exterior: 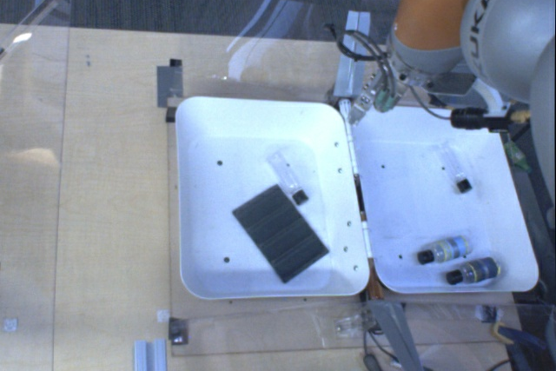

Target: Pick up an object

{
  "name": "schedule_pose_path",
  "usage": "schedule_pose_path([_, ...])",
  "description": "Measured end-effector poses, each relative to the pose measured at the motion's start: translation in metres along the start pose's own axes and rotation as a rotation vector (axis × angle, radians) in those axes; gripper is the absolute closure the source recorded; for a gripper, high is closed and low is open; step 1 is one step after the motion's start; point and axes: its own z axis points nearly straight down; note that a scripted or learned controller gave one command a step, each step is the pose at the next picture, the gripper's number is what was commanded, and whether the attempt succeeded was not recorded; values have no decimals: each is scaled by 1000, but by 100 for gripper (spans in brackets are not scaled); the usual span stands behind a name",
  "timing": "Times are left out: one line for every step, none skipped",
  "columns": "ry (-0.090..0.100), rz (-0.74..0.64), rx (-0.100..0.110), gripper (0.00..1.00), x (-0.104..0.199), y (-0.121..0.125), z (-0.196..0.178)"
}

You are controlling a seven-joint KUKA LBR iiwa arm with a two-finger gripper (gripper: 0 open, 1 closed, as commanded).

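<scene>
Overhead, the pincer [375, 97] sits at the far rim where the two bins meet; whether it is open or closed cannot be told. Nothing is visible in its grasp. The left bin [200, 187], smooth white plastic, holds a flat dark ribbed rectangular pad [281, 232] lying diagonally, with a small clear tube with a black cap [289, 177] touching its far corner. The right bin [408, 178] holds two small dark-capped bottles [459, 261] side by side near its front edge and a small black cube [464, 184] farther back. Both bins rest on the pale wooden bench [87, 187].
</scene>
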Motion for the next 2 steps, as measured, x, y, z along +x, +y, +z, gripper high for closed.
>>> schedule_pose_path([-8,-6,-6,100,-1,3,-11])
schedule_pose_path([-15,-11,-12,100,-1,5,-22])
